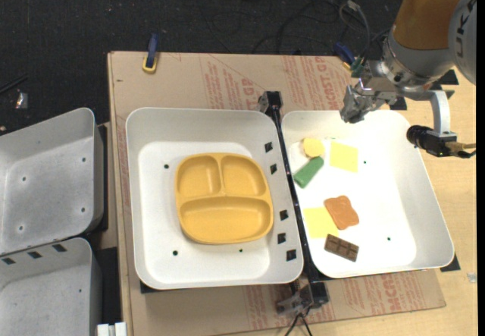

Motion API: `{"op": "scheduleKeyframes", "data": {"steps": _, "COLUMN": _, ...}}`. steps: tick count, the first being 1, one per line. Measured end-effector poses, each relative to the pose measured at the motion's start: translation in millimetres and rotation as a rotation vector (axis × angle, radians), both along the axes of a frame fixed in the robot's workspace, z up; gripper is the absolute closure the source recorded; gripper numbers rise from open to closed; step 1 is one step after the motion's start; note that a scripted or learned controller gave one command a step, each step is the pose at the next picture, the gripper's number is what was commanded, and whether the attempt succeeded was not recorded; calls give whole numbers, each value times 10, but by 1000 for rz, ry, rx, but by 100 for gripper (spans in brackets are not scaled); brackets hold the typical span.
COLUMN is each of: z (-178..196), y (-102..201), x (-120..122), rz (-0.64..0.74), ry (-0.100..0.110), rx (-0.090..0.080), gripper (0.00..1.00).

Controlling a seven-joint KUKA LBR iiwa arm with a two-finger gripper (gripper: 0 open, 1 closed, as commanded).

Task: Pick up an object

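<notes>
Two white bins sat side by side on the bench. With the right bin [424,198] as landmark, the end effector [355,111] hung over its far edge; whether it was open or closed could not be told. Inside lay a green block [308,171], two yellow squares [344,156], an orange piece [342,211] and a brown bar [341,249]. Left of it, a yellow tray [224,198] filled the other bin.

Yellow divided tray [224,199] in left bin [144,145]; small food pieces [341,212] in right bin [413,198].
</notes>
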State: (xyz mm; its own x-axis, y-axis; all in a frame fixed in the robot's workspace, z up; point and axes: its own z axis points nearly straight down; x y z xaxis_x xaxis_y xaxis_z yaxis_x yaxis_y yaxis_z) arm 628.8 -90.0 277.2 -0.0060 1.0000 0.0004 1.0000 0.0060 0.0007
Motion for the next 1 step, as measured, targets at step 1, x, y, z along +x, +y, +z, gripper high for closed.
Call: {"op": "scheduleKeyframes", "data": {"steps": 1, "z": -112, "y": 484, "x": 27, "rz": 1, "ry": 1, "rx": 1, "gripper": 100}}
